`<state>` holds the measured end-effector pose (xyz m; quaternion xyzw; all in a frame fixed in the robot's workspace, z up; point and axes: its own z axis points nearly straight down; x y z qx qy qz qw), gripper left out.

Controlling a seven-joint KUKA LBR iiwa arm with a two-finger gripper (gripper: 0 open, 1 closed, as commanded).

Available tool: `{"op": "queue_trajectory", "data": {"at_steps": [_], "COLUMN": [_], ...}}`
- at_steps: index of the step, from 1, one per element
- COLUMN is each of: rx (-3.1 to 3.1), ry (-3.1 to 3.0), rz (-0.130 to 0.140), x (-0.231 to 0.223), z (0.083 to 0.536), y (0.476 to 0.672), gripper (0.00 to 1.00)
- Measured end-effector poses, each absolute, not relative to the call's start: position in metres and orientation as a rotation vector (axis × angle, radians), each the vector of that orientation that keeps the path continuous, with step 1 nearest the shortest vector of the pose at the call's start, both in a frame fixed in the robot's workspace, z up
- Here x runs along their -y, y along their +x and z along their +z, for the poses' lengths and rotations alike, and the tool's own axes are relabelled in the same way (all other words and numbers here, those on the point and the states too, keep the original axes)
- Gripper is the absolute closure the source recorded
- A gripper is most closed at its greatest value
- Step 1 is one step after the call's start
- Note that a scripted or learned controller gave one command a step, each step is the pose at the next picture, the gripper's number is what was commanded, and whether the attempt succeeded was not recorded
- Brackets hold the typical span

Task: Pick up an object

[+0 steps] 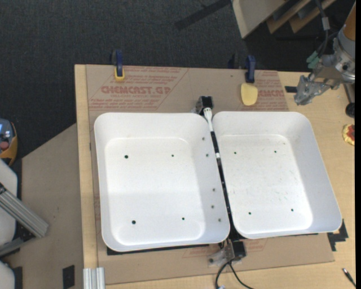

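Object (pixel 249 93) on bench, left of tool (pixel 305 92) | tool grip indiscernible

A dark grey carpet (pixel 51 39) covers the floor behind and left of the table (pixel 84 226). The table is pale wood, with a brown printed board (pixel 141 87) lying on it. A light wooden piece of furniture (pixel 271 14) stands at the far top. An aluminium rail (pixel 22 211) slants at the lower left. Light is even and soft.
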<state>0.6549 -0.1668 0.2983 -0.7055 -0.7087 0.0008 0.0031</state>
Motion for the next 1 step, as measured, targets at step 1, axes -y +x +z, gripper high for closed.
{"op": "queue_trajectory", "data": {"at_steps": [1], "rx": [2.221], "ry": [-2.211], "rz": [0.003], "x": [0.1074], "z": [0.2493], "y": [0.6011], "gripper": [1.00]}}
